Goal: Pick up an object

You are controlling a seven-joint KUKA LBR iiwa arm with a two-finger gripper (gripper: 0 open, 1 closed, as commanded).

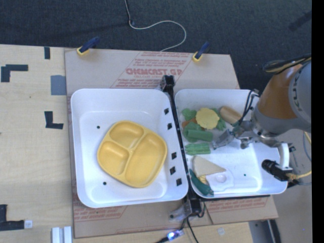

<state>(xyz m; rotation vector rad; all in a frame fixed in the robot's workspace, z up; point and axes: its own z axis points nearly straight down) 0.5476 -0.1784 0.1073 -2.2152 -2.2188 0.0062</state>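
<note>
While reaching in from the right over the right bin [263, 186], hangs low beside green pieces [196, 133]; gripper [228, 138] opening and grip impossible to tell. Left bin [81, 135] bearing yellow tray [132, 153]; cardboard [147, 72] beneath, dark carpet [61, 9] behind.

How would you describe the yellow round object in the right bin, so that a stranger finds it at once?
Look at the right bin, the one the arm reaches into. Near its far edge, among several green pieces, lies a yellow ridged disc. It is the one yellow thing there, with a brown piece just to its right.
</note>
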